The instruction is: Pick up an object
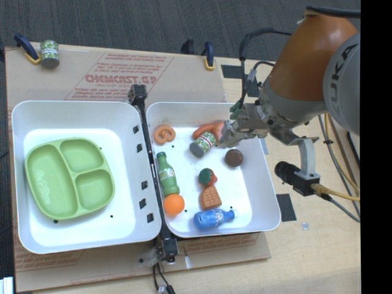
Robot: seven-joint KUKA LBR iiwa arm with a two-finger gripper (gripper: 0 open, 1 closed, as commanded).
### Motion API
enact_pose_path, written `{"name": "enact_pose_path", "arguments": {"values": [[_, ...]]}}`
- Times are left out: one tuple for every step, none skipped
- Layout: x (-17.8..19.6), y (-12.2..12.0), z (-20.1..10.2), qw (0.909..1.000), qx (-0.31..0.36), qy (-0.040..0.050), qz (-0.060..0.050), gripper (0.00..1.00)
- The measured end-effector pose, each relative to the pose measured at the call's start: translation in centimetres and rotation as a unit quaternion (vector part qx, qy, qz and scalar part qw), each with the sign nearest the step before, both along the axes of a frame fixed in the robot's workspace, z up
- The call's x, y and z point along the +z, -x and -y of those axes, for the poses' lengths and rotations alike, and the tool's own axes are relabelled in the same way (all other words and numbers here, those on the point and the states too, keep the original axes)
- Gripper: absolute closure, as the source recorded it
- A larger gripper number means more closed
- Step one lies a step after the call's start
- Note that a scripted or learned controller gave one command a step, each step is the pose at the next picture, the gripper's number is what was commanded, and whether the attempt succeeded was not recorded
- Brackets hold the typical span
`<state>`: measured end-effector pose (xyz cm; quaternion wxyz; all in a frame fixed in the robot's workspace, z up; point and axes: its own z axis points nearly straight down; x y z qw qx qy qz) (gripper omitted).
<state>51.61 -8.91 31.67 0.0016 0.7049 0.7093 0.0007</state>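
Note:
My gripper (229, 134) hangs over the far right part of the right bin (264, 192), at the right end of an orange-red sausage (207, 129) and just above a brown ball (233, 158). A small grey can with a green label (203, 144) lies on its side just left of the gripper. Further into the bin lie an orange pretzel ring (163, 134), a green bottle (166, 173), a red and green strawberry (207, 177), an orange waffle piece (211, 197), an orange fruit (174, 204) and a blue bottle (214, 218).
The left bin (24, 118) holds a green divided plate (68, 176). A black divider with clips (144, 158) runs between the bins. A small green jar (49, 52) and blue clamps (208, 55) sit at the board's far edge.

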Motion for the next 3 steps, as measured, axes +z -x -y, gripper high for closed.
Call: {"name": "enact_pose_path", "arguments": {"values": [[-13.1,3.7,4.3,1.0,0.0,-0.0007,-0.004,1.0],[-10.6,-3.6,8.3,1.0,0.0,-0.0005,-0.002,1.0],[-10.6,-3.5,8.3,1.0,0.0,-0.0009,-0.002,0.0]]}}
